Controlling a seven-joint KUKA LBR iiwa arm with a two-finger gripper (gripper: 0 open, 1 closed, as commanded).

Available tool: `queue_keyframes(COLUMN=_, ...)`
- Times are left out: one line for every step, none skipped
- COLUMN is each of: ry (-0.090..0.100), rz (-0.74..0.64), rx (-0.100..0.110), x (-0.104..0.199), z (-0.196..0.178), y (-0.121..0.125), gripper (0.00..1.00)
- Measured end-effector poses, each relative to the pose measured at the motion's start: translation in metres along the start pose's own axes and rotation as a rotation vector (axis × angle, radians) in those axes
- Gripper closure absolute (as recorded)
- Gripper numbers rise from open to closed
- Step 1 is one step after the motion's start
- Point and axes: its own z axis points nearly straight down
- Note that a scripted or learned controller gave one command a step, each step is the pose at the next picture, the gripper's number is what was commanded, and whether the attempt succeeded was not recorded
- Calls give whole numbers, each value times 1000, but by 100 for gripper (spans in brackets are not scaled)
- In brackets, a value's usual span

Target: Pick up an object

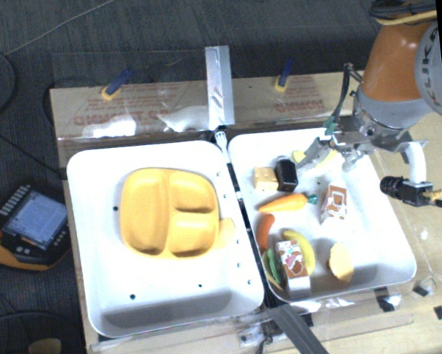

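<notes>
Right now the hand hangs over the upper right part of the right bin, with the grey arm and its orange band reaching in from the right; whether it is released or clenched I cannot tell from this slant, and nothing shows as held in it.

Everything worth picking lies in that right bin. Nearest, just to the hand's left and a touch lower, are a small dark object and a pale block beside it near the bin's upper left corner. Below them an orange carrot lies with its long axis running roughly left to right across the bin, tip toward the right. A small printed carton sits almost straight down from the hand, a little apart from the carrot's tip. Further toward the near edge are a red sausage-like piece, a banana with a small box against it, and a yellow rounded piece.

The left bin carries a yellow divided tray, well apart from the hand.

My judgement: the carton or the dark object is the shortest reach, a drop down or a small shift left; for the carrot, closing across its short width would suit its left-right lie
</notes>
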Motion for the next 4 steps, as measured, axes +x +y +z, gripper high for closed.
queue_keyframes(ry=-7, rz=-80, rx=-35, x=-31, z=103, y=41, gripper=0)
queue_keyframes(ry=-15, rz=-166, rx=-42, x=-20, z=113, y=86, gripper=0)
queue_keyframes(ry=-17, rz=-295, rx=-52, x=-27, z=113, y=70, gripper=0)
queue_keyframes(ry=-23, rz=-379, rx=-53, x=-2, z=113, y=35, gripper=0)
